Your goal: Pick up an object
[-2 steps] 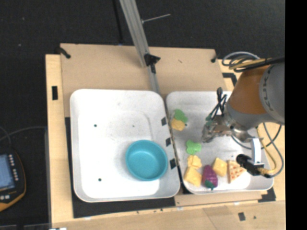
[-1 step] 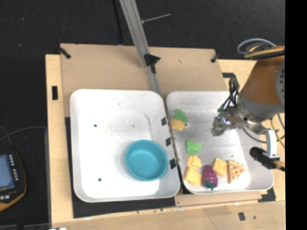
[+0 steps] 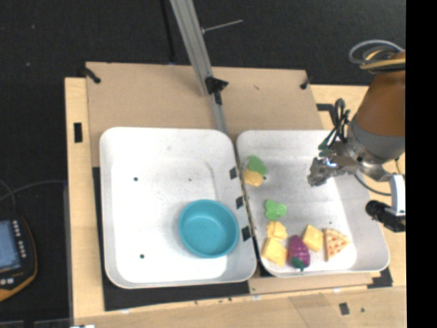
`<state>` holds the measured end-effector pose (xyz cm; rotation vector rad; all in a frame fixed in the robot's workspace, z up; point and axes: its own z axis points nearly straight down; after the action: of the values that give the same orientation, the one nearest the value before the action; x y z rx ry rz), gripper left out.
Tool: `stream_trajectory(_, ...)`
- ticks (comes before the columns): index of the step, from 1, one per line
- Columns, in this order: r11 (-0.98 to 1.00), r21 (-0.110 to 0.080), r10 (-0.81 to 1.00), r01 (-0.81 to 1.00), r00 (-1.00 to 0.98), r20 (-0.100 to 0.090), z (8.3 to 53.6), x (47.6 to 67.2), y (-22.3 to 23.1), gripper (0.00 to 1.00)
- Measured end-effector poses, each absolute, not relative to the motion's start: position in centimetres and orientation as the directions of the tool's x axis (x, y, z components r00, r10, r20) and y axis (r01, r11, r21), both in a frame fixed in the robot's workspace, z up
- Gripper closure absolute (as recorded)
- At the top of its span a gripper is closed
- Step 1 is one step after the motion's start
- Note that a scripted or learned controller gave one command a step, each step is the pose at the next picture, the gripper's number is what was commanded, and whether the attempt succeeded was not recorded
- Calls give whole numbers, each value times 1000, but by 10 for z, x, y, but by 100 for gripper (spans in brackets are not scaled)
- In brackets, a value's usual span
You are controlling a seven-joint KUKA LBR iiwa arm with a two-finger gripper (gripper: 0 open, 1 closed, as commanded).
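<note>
A: Camera view. The gripper (image 3: 319, 174) hangs over the right bin (image 3: 290, 149), upper-right part, arm coming in from the right. Finger spacing: too dark and small, cannot tell. Nothing visible between them.

B: Bin contents?

A: Toy food, mostly along the near edge. A green-and-yellow piece (image 3: 254, 171) by the left wall, well apart from the gripper. A small green piece (image 3: 275, 209) lower down. Then a cluster: two yellow blocks (image 3: 275, 243), a purple grape bunch (image 3: 298, 251) touching them, a yellow cheese wedge (image 3: 313, 237), and a pizza slice (image 3: 334, 242) just beside it.

B: Left bin?

A: The left bin (image 3: 136, 156) holds a blue bowl (image 3: 207, 227), upright, near its right wall.
</note>
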<state>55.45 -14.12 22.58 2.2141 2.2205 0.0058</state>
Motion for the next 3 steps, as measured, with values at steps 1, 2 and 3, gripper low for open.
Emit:
stream_trajectory(1,5,4,1000,1000,-5,1,238,560,-91,100)
stream_trajectory(2,9,3,1000,1000,-9,2,247,557,-32,100)
stream_trajectory(3,8,1,1000,1000,-8,2,239,550,26,100)
